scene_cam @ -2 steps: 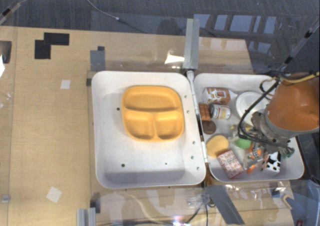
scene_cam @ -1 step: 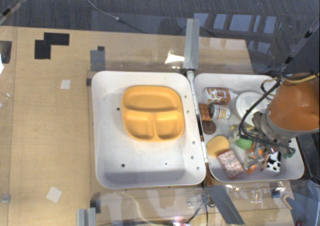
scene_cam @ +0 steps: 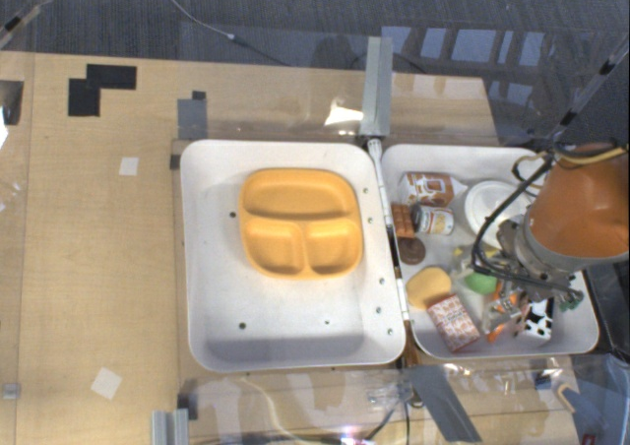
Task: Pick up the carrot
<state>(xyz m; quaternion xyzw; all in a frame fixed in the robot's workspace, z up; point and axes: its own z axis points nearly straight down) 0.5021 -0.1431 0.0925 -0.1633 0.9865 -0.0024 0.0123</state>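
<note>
Arm's wrist (scene_cam: 581,217) sits over the right bin (scene_cam: 418,159), its orange band hiding the bin's 3 o'clock side. Gripper (scene_cam: 512,297) is down among the clutter. Can't tell if it's wide, narrow or holding anything: cables and wrist body block it.

Carrot (scene_cam: 500,327): thin orange piece at about 5 o'clock in the right bin, just beside the gripper tip, lying close to the red box (scene_cam: 453,322) and the black-and-white toy (scene_cam: 537,320). Partly hidden, so its orientation is a guess.

Risks, as I judge them:
- Crowding. The green item (scene_cam: 479,283), yellow block (scene_cam: 429,286), box and toy are all close around the carrot. A closing grip could catch a neighbour or just push the carrot aside.
- Carrot is slim and low, so it's easy to close above it or pinch one end and have it pivot out.
- It's near the bin's 6 o'clock wall, so it could get shoved against the wall.

Left bin holds a yellow tray (scene_cam: 300,222), not involved.
</note>
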